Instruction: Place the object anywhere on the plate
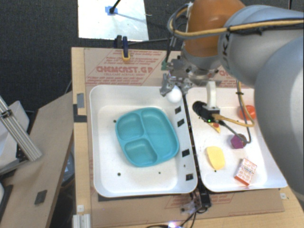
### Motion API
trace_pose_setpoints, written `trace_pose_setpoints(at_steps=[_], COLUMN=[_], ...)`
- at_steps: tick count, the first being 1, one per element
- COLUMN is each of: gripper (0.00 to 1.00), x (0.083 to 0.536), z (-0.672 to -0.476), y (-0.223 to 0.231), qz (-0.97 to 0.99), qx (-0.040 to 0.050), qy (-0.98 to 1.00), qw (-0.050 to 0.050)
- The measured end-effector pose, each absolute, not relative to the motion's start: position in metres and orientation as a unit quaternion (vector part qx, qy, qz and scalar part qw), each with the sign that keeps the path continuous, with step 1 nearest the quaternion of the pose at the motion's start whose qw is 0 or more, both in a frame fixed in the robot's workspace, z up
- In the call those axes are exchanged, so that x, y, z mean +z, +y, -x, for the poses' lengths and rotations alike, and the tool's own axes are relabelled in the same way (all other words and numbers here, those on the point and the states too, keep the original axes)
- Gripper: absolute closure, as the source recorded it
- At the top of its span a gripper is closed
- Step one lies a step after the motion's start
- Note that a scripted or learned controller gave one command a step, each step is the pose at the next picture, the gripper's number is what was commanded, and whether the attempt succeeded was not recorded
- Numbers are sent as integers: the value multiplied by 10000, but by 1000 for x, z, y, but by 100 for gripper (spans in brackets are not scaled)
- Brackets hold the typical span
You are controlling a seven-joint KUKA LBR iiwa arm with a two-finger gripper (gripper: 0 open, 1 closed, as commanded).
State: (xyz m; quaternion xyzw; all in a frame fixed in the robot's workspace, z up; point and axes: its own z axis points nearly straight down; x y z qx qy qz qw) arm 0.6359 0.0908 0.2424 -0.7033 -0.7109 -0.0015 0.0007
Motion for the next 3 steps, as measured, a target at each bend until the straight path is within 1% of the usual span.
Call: trace_pose_setpoints(at_steps=[1, 2, 3], gripper=[100, 100, 0], x=[224, 229, 229], z=[-624, -610, -611], y=[141, 203, 199], qz=[7038, 7034, 7058], qx=[-4, -15, -6], qy=[-7103, -7108, -7084], qw=[14, 7, 1])
